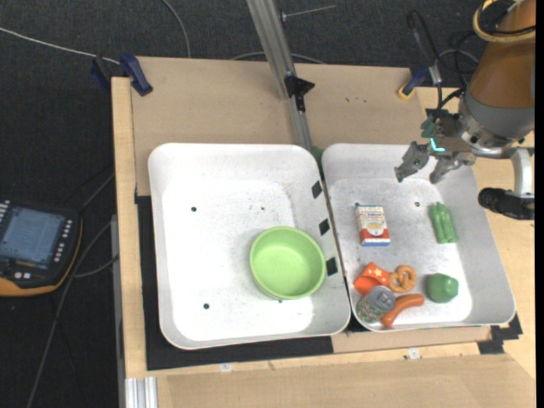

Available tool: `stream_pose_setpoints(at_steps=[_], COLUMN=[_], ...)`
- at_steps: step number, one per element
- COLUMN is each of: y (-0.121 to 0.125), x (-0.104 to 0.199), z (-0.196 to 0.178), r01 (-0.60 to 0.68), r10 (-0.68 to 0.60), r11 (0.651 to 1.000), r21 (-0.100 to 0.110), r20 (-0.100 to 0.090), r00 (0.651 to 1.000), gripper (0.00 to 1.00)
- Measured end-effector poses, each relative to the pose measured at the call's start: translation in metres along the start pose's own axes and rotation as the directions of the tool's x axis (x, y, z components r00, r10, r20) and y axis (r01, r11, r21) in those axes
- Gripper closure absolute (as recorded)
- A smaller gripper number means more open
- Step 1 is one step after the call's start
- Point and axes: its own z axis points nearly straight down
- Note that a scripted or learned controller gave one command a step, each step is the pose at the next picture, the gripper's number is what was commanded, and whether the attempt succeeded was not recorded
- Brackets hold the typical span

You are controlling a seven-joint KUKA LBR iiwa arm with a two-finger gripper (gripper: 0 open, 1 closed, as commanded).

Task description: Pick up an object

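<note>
My gripper [422,167] hangs over the far part of the right bin [484,266], open, with nothing between its fingers. Below it in that bin lie a small red and white carton [372,225], a green cylinder-like piece [442,223], a round green fruit [441,287], a pretzel [404,276], an orange piece [372,276], a grey round item [376,301] and a red sausage-like piece [400,308]. The carton is the nearest object to the gripper, a little toward the front and left of it.
The left bin [183,228] holds a light green bowl [287,263]. A metal pole [276,49] slants down to the gap between the bins. Blue clamps [133,73] sit at the bench's back corners. A handheld pendant [34,245] lies on the floor at left.
</note>
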Motion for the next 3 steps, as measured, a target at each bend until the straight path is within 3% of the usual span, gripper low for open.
stream_pose_setpoints(at_steps=[1,3], y=[0.0,-0.001], x=[0.0,-0.006], z=[0.0,0.085], r01=[0.0,0.0], r10=[0.0,0.0], r11=[1.0,1.0], r21=[0.0,0.003], r20=[0.0,0.0], r00=[1.0,1.0], gripper=[0.0,0.0])
